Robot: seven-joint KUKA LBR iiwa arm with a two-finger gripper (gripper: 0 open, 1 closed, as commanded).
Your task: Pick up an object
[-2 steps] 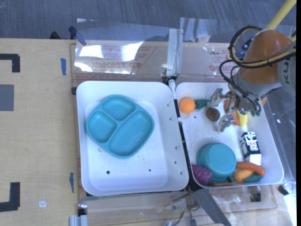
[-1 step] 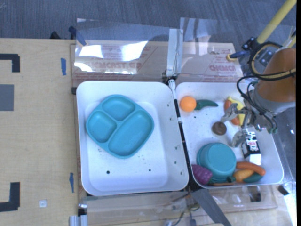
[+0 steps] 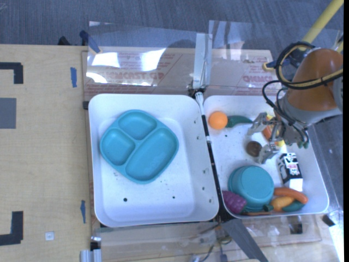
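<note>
Counter, two white bins | my pincer (image 3: 265, 137) low in right bin (image 3: 322, 184), fingers spread, nothing between | brown ball (image 3: 253, 148) just beside, orange ball (image 3: 217, 120) farther left

- Bright, even light from overhead; shadows are faint and short.
- Strong white glare on the clear plastic sheet (image 3: 128, 61) behind the left bin (image 3: 103, 201).
- Focus is fairly sharp on both bins.
- The end effector (image 3: 267, 138) looks slightly blurred.
</note>
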